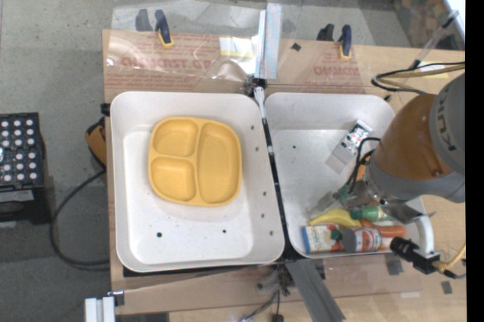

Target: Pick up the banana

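Observation:
The banana (333,219) is yellow and lies near the front wall of the right bin (302,131), partly under the arm's wrist. My gripper (354,196) hangs just above and to the right of it, low among the items there. The grey and orange arm (420,150) covers most of the gripper. Nothing can be seen held.
A bottle with a red and white label (342,239) lies along the right bin's front wall, just below the banana. An orange item (374,214) and a green one (352,201) crowd beside it. A small white-and-black item (352,137) lies farther back. The left bin (128,237) holds a yellow divided plate (196,161).

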Motion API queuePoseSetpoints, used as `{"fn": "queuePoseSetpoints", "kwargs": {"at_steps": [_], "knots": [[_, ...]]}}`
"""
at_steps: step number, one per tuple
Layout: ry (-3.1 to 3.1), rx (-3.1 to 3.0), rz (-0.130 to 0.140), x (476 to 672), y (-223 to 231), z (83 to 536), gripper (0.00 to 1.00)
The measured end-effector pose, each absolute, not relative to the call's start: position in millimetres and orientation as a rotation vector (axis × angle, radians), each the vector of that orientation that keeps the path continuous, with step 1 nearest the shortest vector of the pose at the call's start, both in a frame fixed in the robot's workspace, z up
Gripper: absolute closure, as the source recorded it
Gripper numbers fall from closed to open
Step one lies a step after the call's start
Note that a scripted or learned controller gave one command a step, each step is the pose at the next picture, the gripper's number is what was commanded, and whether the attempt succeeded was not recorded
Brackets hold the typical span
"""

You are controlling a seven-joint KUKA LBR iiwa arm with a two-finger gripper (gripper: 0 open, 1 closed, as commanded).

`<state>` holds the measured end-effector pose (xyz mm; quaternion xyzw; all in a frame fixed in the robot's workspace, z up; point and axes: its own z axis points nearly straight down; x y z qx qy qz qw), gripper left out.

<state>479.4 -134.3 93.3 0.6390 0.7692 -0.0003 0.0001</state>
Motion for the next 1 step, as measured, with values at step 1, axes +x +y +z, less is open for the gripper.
{"fn": "queuePoseSetpoints", "kwargs": {"at_steps": [1], "knots": [[2.412, 2.008, -0.002, 480.0, -135.5, 102.3, 1.0]]}}
